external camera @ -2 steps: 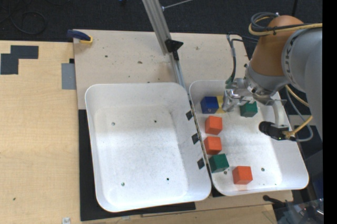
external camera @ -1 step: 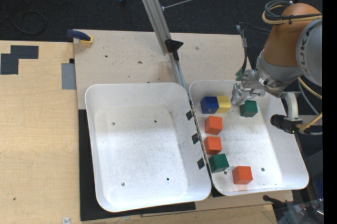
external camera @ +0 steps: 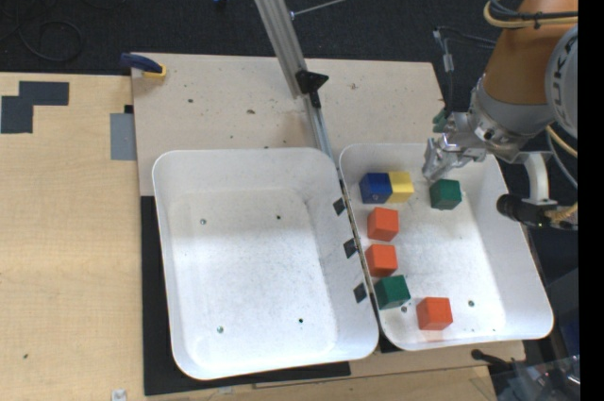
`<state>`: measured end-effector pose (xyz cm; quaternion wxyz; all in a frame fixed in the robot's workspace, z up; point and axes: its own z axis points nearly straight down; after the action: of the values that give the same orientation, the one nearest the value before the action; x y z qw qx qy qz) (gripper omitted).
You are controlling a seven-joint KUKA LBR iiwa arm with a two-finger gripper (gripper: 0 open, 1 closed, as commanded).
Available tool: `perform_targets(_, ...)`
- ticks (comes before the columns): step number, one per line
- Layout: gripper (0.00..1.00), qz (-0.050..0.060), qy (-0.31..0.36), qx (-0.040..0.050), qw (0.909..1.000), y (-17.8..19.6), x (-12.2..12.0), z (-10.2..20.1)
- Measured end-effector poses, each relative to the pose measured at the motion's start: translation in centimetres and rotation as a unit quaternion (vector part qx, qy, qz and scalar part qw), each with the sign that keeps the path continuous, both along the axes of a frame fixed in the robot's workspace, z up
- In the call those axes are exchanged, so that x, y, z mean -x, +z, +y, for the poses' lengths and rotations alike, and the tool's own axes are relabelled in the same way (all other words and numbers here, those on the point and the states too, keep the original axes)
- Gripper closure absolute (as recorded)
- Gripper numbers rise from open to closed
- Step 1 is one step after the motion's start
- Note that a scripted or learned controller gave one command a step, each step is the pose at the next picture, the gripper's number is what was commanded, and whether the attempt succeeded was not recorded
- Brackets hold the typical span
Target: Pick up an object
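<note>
The right bin [external camera: 528,295] serves as the landmark, and every block lies inside it. The hand [external camera: 442,161] hangs over the bin's upper middle, at the end of the grey arm [external camera: 524,59] with its orange band, which comes in over the bin's upper right corner. Whether the hand is spread or pressed together cannot be told from this angle, and nothing can be seen pinched in it. Just below the hand, a green block [external camera: 445,194] rests on the bin floor, very near the fingertips; contact cannot be made out. Toward the bin's upper left, a blue block [external camera: 376,188] and a yellow block [external camera: 401,186] sit touching each other. Down the bin's left side run two orange blocks, the upper [external camera: 382,224] and the lower [external camera: 381,258], with a second green block [external camera: 393,292] below them by the left wall. Another orange block [external camera: 434,312] lies near the bin's bottom edge, toward the middle. The left bin [external camera: 189,201] adjoins the right bin's left wall on the table [external camera: 217,97].
</note>
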<state>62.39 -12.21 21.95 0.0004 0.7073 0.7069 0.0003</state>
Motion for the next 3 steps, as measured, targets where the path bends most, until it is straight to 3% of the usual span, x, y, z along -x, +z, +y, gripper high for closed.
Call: perform_targets(3,1.00,0.003,0.002,-0.0010,1.0000,-1.2,-0.3,14.7)
